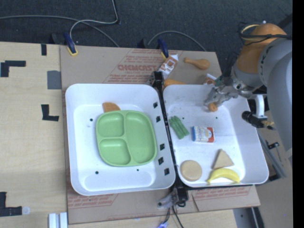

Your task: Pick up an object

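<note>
My gripper [214,99] hangs over the far right part of the right bin [247,148], close to its back wall. A small orange piece [212,107] sits right at the gripper's tip; whether it is held is unclear. Lying in this bin are a green ridged piece [179,127], a small white box with red and blue print [203,134], a round tan disc [191,170], a tan wedge [222,159] and a yellow banana [223,175].
The left bin [78,127] holds a green divided plate [126,137] with an orange slice [110,107] behind it. Behind the bins, on the cardboard, lie a tan drumstick shape [197,62], a small packet [167,65] and an orange item [173,82]. The arm [266,56] fills the right side.
</note>
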Action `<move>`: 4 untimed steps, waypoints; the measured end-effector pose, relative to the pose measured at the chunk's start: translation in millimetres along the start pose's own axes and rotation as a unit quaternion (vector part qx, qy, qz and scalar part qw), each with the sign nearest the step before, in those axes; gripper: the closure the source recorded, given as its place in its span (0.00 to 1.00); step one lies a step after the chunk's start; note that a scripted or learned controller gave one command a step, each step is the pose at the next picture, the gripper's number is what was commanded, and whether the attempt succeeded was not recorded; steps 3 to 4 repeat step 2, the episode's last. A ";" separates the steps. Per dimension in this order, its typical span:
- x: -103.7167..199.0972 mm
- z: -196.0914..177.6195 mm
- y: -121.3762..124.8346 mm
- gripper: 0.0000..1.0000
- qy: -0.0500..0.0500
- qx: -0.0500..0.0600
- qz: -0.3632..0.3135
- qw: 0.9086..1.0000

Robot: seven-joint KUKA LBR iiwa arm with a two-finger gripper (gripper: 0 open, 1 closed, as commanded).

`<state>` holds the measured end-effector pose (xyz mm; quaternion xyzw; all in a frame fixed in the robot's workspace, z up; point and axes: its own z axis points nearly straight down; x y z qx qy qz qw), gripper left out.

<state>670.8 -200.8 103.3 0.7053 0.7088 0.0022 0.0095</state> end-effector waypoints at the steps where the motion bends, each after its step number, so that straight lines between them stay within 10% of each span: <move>1: 73.0 10.7 2.1 1.00 0.004 0.002 0.001 1.000; 2: 111.2 -83.5 -53.9 1.00 0.005 0.008 0.001 1.000; 4: 111.2 -83.5 -53.9 1.00 0.005 0.008 0.001 1.000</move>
